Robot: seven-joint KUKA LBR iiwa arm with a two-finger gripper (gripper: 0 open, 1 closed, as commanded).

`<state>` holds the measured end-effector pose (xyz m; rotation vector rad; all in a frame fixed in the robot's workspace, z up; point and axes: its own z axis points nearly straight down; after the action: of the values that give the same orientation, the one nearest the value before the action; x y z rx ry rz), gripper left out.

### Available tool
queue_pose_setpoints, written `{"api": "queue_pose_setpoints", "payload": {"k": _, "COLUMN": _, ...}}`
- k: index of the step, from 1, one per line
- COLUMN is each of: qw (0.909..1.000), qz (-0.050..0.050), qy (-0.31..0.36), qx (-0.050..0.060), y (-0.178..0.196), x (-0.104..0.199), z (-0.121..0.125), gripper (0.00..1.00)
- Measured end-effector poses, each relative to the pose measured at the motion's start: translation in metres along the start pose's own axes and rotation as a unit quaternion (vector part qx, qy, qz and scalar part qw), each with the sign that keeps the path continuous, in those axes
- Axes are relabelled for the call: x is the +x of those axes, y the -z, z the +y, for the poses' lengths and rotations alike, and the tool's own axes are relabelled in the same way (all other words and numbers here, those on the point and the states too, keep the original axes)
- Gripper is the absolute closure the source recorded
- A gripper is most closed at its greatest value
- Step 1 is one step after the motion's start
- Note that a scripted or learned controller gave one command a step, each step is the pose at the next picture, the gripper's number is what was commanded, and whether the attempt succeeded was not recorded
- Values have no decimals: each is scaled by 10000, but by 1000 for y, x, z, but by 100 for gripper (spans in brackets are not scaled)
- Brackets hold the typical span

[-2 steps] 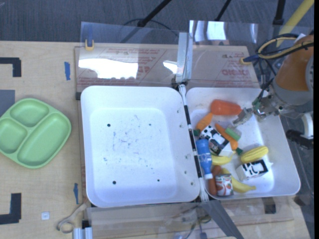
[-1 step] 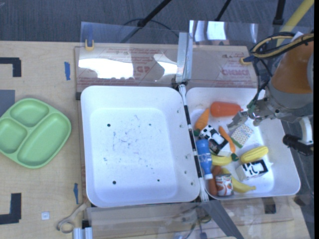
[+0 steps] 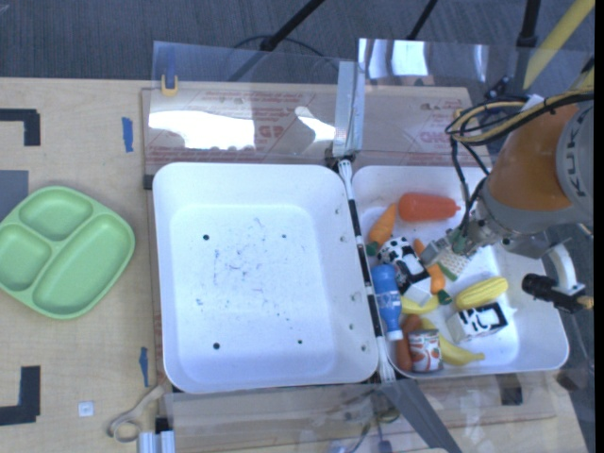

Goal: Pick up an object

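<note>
Clearly the arm (image 3: 538, 173) is reaching from the right over the right bin (image 3: 543, 347), while the left bin (image 3: 255, 262) beside it is lying bare of objects. Its gripper (image 3: 456, 250) is hanging low among the clutter, and whether it is open or closed I cannot tell. The task's candidates are all crowding the right bin: a carrot (image 3: 427, 206) at the back, a blue bottle (image 3: 385, 293) along the divider, a banana (image 3: 481, 292) and a can (image 3: 426, 351) nearer the front. Probably the best approach is descending straight, centring on one piece, avoiding neighbours touching it.
</note>
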<state>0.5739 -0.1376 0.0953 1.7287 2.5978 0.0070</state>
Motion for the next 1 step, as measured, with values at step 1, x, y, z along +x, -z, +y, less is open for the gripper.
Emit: {"api": "queue_pose_setpoints", "payload": {"k": 1, "qw": 10000, "qz": -1, "qy": -5, "qx": -39, "y": 11, "x": 0, "z": 3, "gripper": 100}}
